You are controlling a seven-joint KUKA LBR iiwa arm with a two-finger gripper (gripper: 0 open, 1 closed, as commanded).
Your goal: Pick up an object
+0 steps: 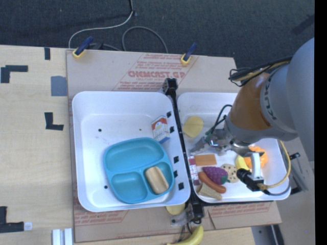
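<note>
I see the arm [265, 106] covering the right bin [204, 98]; its gripper [214, 141] is blurred, so I cannot tell the fingers' state.

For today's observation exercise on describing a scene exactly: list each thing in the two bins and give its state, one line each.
Blue plate: flat in the left bin, bread roll in one compartment.
Bread roll: lying on the plate.
Small carton: tilted against the divider.
Yellow disc: lying flat in the right bin.
Purple grapes: lying among other toy foods.
Banana: outside the bins, at the bench's front.
</note>
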